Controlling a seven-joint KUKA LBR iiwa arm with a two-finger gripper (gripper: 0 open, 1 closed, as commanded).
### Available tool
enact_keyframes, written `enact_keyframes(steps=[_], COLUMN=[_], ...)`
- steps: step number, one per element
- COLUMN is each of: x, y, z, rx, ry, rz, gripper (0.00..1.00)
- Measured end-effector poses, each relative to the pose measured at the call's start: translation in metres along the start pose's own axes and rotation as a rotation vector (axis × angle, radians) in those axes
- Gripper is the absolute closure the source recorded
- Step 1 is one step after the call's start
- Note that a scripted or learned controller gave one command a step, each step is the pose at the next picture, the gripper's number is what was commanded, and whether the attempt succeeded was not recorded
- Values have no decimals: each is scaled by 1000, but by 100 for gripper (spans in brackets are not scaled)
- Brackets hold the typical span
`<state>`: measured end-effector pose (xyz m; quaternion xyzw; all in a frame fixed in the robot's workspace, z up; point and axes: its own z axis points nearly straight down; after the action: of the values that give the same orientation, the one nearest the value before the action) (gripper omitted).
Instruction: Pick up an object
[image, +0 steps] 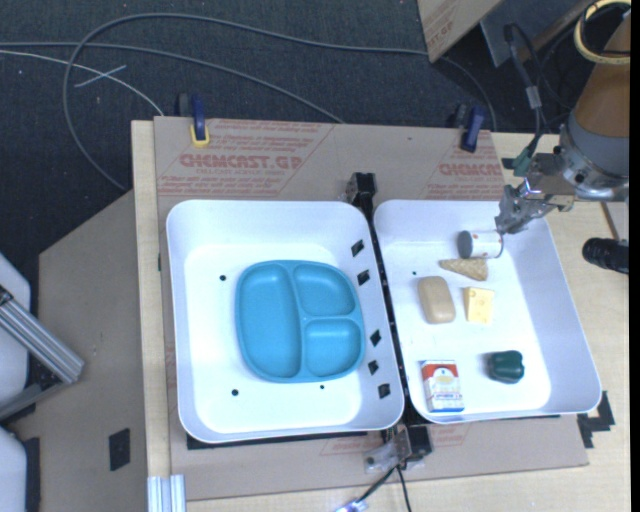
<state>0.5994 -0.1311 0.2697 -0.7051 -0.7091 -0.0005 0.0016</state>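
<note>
- You had the tool (515, 215) low over the back of the right bin (570, 330), just above and to the right of a small grey-and-white cylinder (478, 243). Whether it was wide, narrow or gripping could not be told at this size; nothing showed plainly inside it.
- The cylinder lay on its side, near the tool's tip; contact could not be made out.
- Just in front of it lay a tan wedge (465, 267), then a beige oval block (436, 299) and a yellow cheese-like piece (480, 304) side by side.
- Nearer the front lay a dark green lump (505, 366) and a small red-and-white carton (442, 386).
- The left bin (190, 300) held a blue divided plate (298, 319).
- Judging by this, you were at the approach or closing step, aimed at the cylinder. The next move called for centring over it and closing across its round body, which would likely roll away.
</note>
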Motion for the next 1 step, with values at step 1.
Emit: enact_keyframes(steps=[1], x=[54], y=[-19], z=[18], rx=[3], ry=[1], rz=[0], gripper=[100])
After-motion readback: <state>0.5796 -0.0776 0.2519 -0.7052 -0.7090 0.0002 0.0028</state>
